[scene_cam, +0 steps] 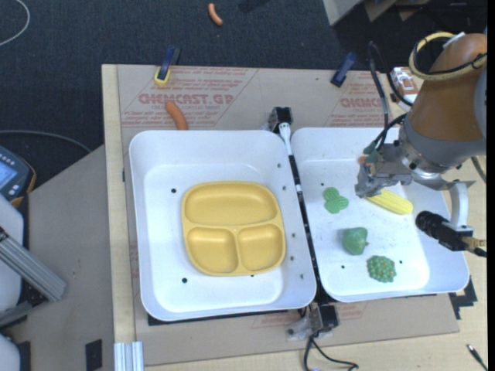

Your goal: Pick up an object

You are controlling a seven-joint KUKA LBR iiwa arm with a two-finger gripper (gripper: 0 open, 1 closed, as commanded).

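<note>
The right bin [433,277] holds a yellow corn cob [393,202], a light green leafy piece [335,201], a dark green lump [355,240] and a bumpy green cluster [380,268]. My gripper [371,182] hangs low over the bin's upper middle, just left of the corn cob and touching or nearly touching its left end. Nothing shows between its tips. The arm's orange band and grey wrist [445,107] cover the bin's upper right part.
The left bin [147,207] holds a yellow three-compartment plate [232,227]. An orange sausage-shaped toy [177,115] lies on the cardboard behind the left bin, and another [215,14] lies on the dark floor. Clamps [165,66] hold the board's back edge.
</note>
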